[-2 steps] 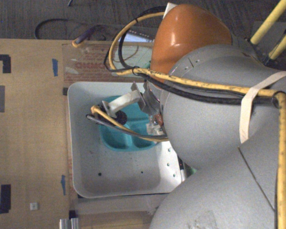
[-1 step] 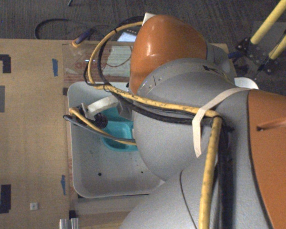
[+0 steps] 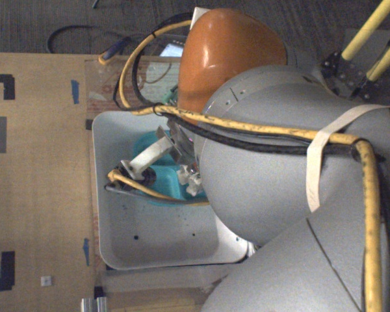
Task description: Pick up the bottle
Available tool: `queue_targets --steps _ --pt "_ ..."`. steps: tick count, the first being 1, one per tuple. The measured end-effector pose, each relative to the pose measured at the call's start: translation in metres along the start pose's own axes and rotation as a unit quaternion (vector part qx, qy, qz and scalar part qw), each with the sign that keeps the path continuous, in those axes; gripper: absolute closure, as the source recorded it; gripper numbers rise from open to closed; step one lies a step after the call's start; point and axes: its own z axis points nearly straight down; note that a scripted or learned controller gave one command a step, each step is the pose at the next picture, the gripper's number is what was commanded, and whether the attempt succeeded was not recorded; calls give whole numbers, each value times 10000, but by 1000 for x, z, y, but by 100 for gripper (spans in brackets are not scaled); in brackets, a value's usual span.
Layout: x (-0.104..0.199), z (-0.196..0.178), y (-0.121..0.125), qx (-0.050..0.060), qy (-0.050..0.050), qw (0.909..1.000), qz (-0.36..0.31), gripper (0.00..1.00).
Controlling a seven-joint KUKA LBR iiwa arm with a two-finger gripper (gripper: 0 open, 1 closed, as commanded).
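Note:
A teal-blue object (image 3: 164,182), which may be the bottle, lies in the white bin (image 3: 156,242) against its right side. Only part of it shows, since the arm's wrist covers the rest. My gripper (image 3: 187,171) hangs low in the bin, right over that teal object and seemingly touching it. The bulky grey arm (image 3: 279,174) with its orange band (image 3: 224,51) hides the gripper's lower end, and whether anything is held cannot be told.
The bin's floor shows bare white with a few dark specks toward the lower left. Brown cardboard (image 3: 39,174) with black and blue tape marks borders the bin's left side. Yellow cables (image 3: 127,77) loop above the bin.

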Motion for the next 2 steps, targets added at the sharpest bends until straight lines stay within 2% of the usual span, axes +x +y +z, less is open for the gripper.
queue_targets --steps 1,2 --pt "-1 5 6 -8 29 9897 1433 100" --pt "0 23 3 -3 17 9886 1506 100"
